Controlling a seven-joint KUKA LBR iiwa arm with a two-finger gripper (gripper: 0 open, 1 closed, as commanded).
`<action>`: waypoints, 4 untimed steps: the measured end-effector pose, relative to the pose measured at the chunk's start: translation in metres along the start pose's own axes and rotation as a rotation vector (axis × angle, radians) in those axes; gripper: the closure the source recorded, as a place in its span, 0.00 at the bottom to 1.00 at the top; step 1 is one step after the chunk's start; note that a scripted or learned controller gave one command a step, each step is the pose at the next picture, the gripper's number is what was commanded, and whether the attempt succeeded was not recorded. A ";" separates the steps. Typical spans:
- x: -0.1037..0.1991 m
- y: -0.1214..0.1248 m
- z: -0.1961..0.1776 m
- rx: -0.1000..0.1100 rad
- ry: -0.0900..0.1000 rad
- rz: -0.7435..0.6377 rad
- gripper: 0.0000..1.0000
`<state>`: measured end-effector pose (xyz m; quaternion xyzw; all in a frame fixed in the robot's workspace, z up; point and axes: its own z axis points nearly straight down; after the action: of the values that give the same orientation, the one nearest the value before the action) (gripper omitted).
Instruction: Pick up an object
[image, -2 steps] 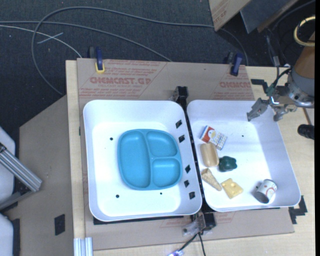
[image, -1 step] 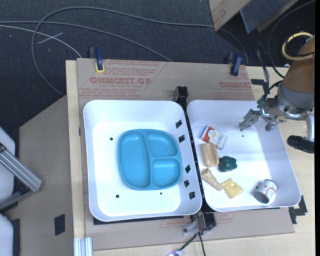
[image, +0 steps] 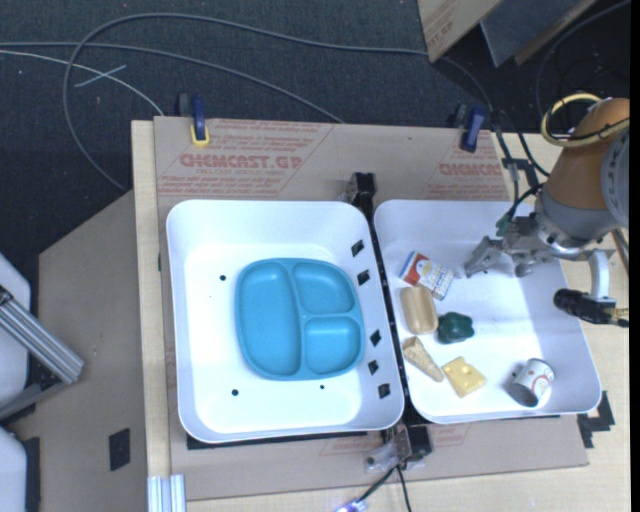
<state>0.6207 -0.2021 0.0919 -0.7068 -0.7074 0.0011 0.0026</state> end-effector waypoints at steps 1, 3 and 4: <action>0.000 0.002 -0.015 -0.007 -0.002 -0.001 1.00; -0.016 0.001 -0.123 -0.014 -0.005 0.000 1.00; -0.021 0.007 -0.171 -0.013 -0.005 -0.001 1.00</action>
<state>0.6291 -0.2233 0.2627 -0.7065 -0.7077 -0.0017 -0.0039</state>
